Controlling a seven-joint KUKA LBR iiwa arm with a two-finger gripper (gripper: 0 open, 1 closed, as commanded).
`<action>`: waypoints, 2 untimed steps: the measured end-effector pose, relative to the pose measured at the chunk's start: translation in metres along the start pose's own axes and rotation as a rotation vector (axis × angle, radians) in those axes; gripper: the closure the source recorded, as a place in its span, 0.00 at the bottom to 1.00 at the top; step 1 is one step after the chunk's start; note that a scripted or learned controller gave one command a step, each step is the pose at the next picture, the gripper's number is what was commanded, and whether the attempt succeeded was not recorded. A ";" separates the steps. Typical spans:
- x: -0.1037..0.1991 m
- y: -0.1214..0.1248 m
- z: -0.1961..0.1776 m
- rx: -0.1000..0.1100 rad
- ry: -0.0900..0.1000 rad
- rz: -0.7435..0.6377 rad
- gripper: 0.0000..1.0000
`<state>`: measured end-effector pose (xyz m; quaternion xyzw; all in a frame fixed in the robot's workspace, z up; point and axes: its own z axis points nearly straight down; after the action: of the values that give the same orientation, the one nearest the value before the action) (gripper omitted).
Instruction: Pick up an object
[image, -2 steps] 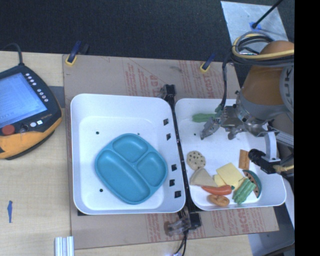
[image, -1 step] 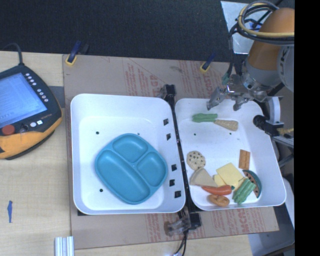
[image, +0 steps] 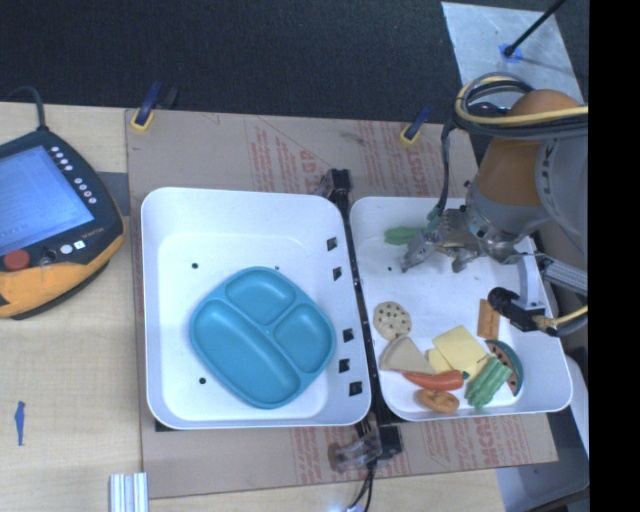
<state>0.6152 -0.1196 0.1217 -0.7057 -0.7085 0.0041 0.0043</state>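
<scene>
- In the camera view, two white bins are seen side by side on a brown surface (image: 230, 150).
- A blue plate (image: 262, 336) with three sections is seen lying flat in the left bin (image: 160, 300).
- The toy food is found in the right bin (image: 420, 290), mostly in its near part.
- A round cookie (image: 392, 320) with dark spots is seen near the left wall of that bin.
- A tan bread slice (image: 402, 355) and a yellow cheese piece (image: 458, 348) are seen just beside each other.
- A red pepper (image: 436, 380) is laid in front of the bread, and an orange piece (image: 438, 401) is seen by the near rim.
- Green beans (image: 486, 381) and a watermelon slice (image: 509, 365) are seen near the right corner.
- A small brown piece (image: 487, 319) is seen above the cheese.
- A green piece (image: 402, 236) is seen at the far side of the right bin, just left of the pincer.
- The grey arm (image: 520, 160) is reached in from the right, and its pincer (image: 438, 255) is held low over the far part of the right bin.
- Whether the pincer is apart or together cannot be told, and no thing is seen held in it.
- A screen pad (image: 45, 225) with an orange edge is seen on the left of the surface.
</scene>
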 end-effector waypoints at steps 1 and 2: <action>0.043 -0.124 -0.071 -0.001 0.003 0.001 0.00; -0.027 -0.030 -0.011 -0.014 -0.004 0.003 0.00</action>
<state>0.5857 -0.1471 0.1334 -0.7066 -0.7076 0.0006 -0.0021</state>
